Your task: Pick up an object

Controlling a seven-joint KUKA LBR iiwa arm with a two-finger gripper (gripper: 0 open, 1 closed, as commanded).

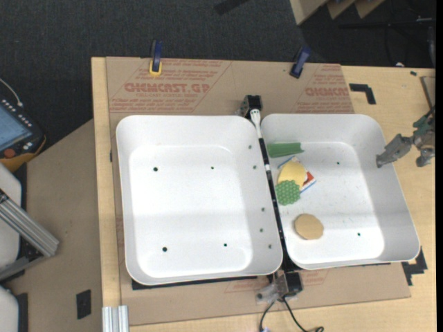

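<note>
Brown cardboard bench (173, 81), two shallow white bins: the right bin (374, 185) holds a tan round disc (309, 227). Grey gripper (405, 149) hovers at its edge, nothing picked yet; whether it's parted or closed, I cannot tell.

Two white bins (187, 199) sit on a tan board (111, 185) printed with red lettering. In the right bin (360, 206) lie a flat green strip (284, 149), a yellow piece (292, 171), a green dotted disc (288, 193), a tan round (309, 227), and what may be a red-and-blue edge (310, 180). The clamps (156, 55) are blue.
</note>
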